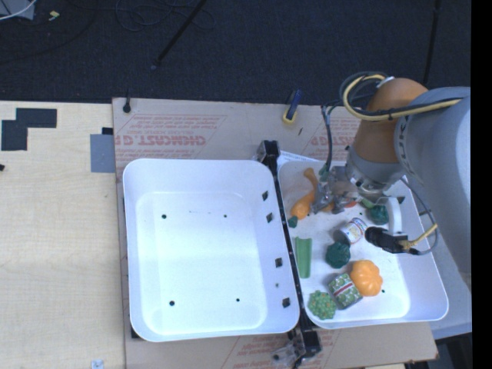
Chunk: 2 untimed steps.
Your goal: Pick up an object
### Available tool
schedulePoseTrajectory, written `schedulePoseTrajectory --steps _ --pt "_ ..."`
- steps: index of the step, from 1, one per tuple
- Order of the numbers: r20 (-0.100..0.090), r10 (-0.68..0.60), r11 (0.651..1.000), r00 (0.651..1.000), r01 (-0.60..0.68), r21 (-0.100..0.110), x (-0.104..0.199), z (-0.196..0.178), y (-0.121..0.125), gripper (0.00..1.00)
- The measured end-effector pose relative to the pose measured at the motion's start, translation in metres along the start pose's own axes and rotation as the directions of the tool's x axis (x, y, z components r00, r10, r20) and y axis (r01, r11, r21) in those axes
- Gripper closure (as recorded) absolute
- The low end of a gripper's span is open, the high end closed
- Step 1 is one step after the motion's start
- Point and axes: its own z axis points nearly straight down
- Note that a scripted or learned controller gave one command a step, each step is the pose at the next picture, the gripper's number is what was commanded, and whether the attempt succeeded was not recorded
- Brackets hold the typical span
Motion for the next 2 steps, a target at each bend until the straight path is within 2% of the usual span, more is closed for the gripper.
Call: schedulePoseTrajectory --steps 1,2 --pt "0.005 -0.003 1.0 1.0 0.003 0.003 -0.002 0.0 0.0 0.0" --pt "0.011 -0.002 1.0 1.0 0.002 -0.005 0.014 0.011 0.006 0.0"
